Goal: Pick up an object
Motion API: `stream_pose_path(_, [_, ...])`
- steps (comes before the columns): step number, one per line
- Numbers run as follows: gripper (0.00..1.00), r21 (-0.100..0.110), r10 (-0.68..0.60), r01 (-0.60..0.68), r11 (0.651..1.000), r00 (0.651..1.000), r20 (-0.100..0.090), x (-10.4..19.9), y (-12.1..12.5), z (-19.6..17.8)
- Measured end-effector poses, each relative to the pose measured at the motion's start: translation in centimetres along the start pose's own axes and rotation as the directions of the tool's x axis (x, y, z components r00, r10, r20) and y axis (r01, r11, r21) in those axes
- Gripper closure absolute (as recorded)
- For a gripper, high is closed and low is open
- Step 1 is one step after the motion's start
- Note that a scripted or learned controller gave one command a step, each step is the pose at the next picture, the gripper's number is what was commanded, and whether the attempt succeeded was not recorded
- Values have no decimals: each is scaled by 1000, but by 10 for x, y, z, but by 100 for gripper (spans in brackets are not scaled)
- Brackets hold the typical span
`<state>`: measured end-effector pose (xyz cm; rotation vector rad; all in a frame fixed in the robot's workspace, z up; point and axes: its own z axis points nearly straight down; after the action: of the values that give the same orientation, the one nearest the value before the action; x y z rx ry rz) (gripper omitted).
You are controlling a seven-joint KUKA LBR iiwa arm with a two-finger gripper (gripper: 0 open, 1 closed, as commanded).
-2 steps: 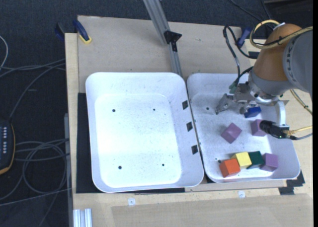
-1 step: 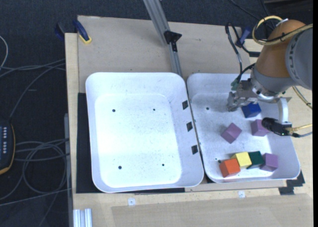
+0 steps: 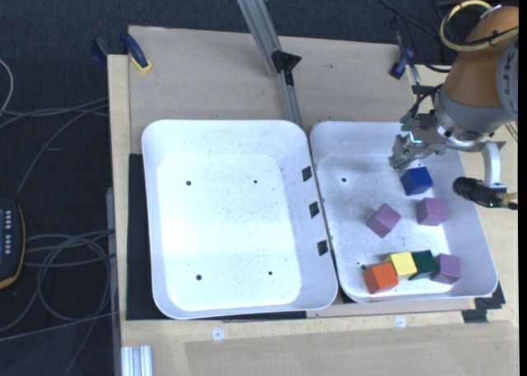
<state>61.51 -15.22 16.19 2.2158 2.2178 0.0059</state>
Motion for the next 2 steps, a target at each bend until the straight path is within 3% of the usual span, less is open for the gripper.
stream_pose_path(2, [100,-2,-2,2,1000,1000,0,13,11,-124])
